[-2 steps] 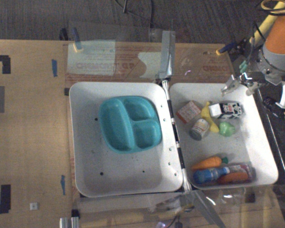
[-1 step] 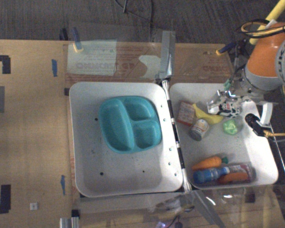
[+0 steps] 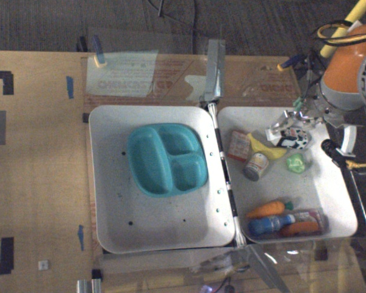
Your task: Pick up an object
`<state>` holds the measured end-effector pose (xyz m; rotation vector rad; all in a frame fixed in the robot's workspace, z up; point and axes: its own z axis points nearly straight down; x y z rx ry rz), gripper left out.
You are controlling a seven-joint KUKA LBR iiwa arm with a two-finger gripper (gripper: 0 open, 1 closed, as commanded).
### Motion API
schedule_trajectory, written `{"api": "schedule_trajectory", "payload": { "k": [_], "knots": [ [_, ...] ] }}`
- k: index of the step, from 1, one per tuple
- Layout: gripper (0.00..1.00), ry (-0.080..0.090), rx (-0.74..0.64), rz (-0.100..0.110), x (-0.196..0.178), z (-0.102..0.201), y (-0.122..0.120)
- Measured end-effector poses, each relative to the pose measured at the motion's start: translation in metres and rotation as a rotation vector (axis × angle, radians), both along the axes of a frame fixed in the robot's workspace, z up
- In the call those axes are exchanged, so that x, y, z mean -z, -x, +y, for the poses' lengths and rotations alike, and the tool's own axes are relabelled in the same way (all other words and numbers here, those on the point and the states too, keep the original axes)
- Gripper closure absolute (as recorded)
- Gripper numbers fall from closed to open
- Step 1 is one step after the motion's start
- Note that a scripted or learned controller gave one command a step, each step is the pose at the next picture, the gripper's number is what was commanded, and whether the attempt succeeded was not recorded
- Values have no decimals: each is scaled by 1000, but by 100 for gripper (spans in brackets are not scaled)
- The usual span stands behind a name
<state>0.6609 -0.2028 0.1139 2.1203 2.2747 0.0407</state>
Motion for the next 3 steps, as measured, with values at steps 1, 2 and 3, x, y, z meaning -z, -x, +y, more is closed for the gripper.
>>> {"api": "schedule_trajectory", "payload": {
  "k": [1, 2, 3],
  "knots": [
    [0, 22, -56, -13, 2, 8, 14],
    [100, 12, -62, -22, -13, 15, 9],
    [0, 11, -62, -21, -12, 15, 9]
  ]
}}
